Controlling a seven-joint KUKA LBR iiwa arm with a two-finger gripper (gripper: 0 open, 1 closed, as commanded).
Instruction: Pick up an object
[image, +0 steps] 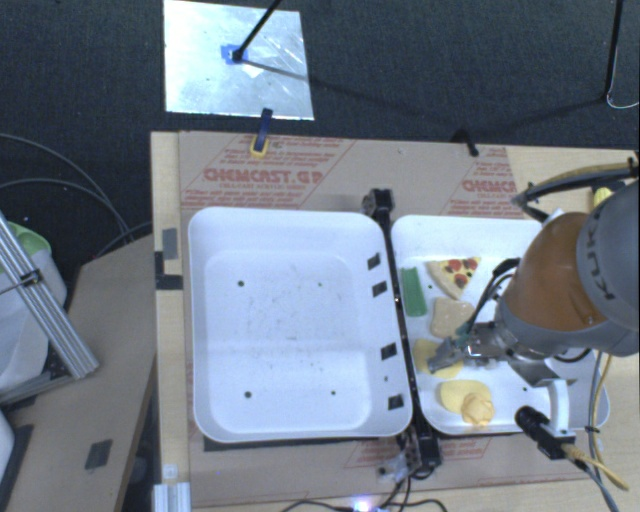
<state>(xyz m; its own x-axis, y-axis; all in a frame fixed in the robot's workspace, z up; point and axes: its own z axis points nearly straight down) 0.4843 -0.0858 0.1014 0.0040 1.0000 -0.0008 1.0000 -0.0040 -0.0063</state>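
Observation:
The right bin (420, 232) holds several toy foods. A pizza slice (455, 272) lies at the back, with a green strip (411, 290) by the left wall and a tan bread piece (450, 318) just in front of the slice. A pale yellow piece (428, 352) lies left of centre, and a lumpy yellow item (470, 400) sits near the front. My gripper (452, 356) hangs low over the bin's middle, right over the pale yellow piece and just in front of the bread. The orange-banded wrist (550, 280) hides the bin's right part.
The left bin (290, 228) stands beside the right one, with black clips (380, 290) along the shared wall. Both rest on a cardboard sheet (330, 170). A metal plate (240, 60) lies on the floor beyond, and an aluminium frame (40, 310) stands at the far left.

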